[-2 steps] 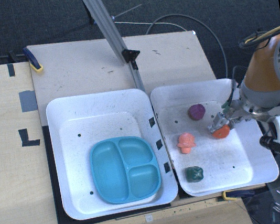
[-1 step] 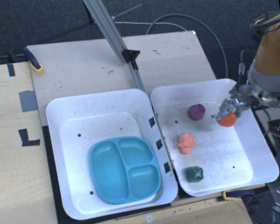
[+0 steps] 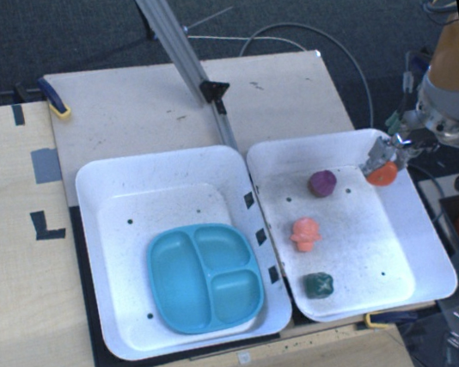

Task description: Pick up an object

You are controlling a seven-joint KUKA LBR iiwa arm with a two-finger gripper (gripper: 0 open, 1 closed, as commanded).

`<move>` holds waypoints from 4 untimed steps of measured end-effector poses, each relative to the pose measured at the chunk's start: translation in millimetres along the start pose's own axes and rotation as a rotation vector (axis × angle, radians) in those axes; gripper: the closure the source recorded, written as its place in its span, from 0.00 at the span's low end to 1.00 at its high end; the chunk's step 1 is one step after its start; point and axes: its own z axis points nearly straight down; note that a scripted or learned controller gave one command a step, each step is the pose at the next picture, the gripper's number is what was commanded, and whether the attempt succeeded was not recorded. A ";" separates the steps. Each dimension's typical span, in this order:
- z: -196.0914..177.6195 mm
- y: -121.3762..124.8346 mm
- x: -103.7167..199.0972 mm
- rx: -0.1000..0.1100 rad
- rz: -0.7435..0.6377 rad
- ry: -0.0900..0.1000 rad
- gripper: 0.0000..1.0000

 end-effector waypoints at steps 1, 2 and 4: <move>-45.5 1.3 0.2 0.001 0.000 0.001 1.00; -45.8 11.0 50.4 0.006 -0.004 0.003 1.00; -23.4 26.5 158.6 0.007 -0.004 0.004 1.00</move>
